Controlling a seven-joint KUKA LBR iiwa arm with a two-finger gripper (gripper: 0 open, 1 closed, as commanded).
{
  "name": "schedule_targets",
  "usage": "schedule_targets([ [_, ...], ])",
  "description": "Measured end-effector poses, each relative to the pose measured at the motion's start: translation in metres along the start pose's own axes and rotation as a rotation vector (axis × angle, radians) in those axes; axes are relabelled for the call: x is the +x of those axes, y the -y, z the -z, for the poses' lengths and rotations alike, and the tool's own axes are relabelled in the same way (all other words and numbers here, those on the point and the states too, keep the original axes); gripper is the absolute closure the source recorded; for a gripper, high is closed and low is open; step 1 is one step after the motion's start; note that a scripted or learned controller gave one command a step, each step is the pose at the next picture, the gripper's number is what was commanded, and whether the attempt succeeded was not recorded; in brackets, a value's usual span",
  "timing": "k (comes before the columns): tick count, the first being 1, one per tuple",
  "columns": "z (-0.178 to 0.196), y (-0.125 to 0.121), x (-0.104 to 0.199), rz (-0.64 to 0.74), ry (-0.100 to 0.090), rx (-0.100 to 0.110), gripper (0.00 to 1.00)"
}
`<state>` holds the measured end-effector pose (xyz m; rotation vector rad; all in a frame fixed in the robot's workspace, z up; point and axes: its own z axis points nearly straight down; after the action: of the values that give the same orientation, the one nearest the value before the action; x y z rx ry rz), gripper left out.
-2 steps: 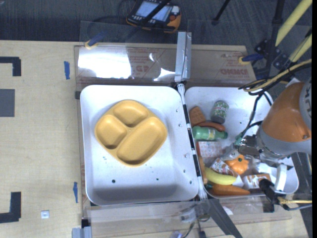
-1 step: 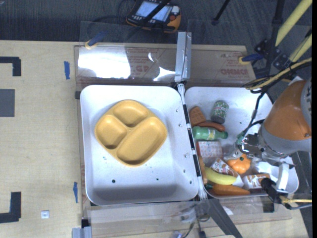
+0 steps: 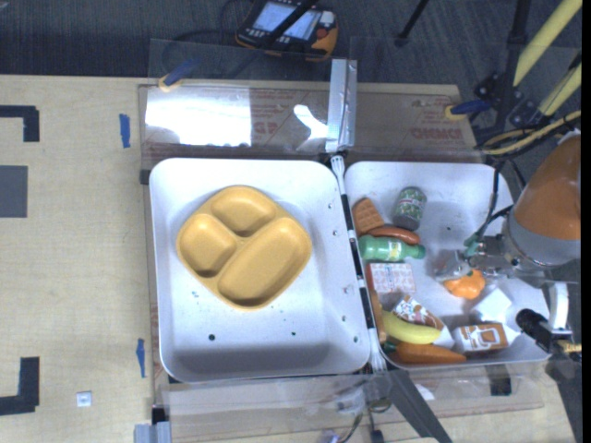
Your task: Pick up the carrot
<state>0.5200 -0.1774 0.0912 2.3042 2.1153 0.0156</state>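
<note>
Camera view shows the grey arm with its orange band [image 3: 554,206] reaching in from the right over the right-hand shallow white bin [image 3: 443,175], with the hand [image 3: 471,264] low in that bin's middle right part. Just under and touching the hand's tip sits a small rounded orange toy piece [image 3: 464,286]; whether the hand is clenched on it, released, or merely resting against it I cannot tell, since the fingers blur into the metal parts around them. The long orange plastic carrot [image 3: 427,353] lies flat along the bin's near wall, below and to the left of the hand and apart from it, its length running left to right. Resting on the carrot's upper side is a yellow toy banana [image 3: 403,326], and just right of that, below the hand, lies a small brown and white carton [image 3: 482,337]. To the left of the hand lie a green bottle-shaped toy [image 3: 386,247], a pink and white patterned packet [image 3: 391,276] and, further up, a brown bread-like piece [image 3: 367,215] and a reddish sausage-like toy [image 3: 395,234]. Up and left of the hand stands a small grey-green can [image 3: 409,205]. Well to the left, in the other white bin [image 3: 185,340], sits a yellow three-compartment plastic plate [image 3: 244,245]. Both bins rest on the pale wooden surface [image 3: 65,247].
</note>
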Motion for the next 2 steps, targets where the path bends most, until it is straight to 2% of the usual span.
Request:
schedule_targets([
  [1,-0.0002,0.0178,-0.0139,0.524,-0.001,0.002,1.0],
  [2,0.001,0.0251,-0.0051,0.717,-0.006,0.008,1.0],
])
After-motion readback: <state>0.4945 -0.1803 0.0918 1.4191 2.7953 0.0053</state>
